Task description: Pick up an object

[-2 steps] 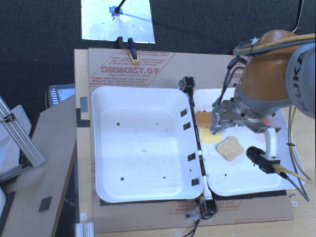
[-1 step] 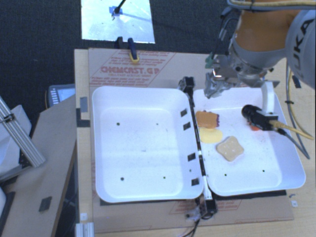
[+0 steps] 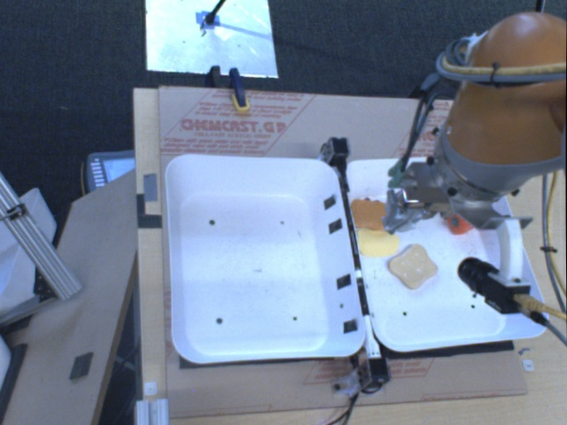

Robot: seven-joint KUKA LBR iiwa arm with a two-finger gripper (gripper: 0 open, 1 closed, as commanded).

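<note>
The right bin (image 3: 443,326) holds a tan toast-shaped piece (image 3: 413,266), a pale yellow flat piece (image 3: 378,243), an orange-brown piece (image 3: 368,212) near the divider, and a small red-orange item (image 3: 458,226) partly hidden by the arm. My gripper (image 3: 396,212) hangs low over the bin's upper left part, right beside the orange-brown piece and just above the yellow one. The arm's big orange and grey body covers the bin's far right corner.
The left bin (image 3: 257,255) lies beside the right one, with black clips (image 3: 341,228) along the shared rims. A black cylindrical fitting (image 3: 485,282) sticks out over the right bin's near right part. Cardboard (image 3: 239,122) lies under both bins.
</note>
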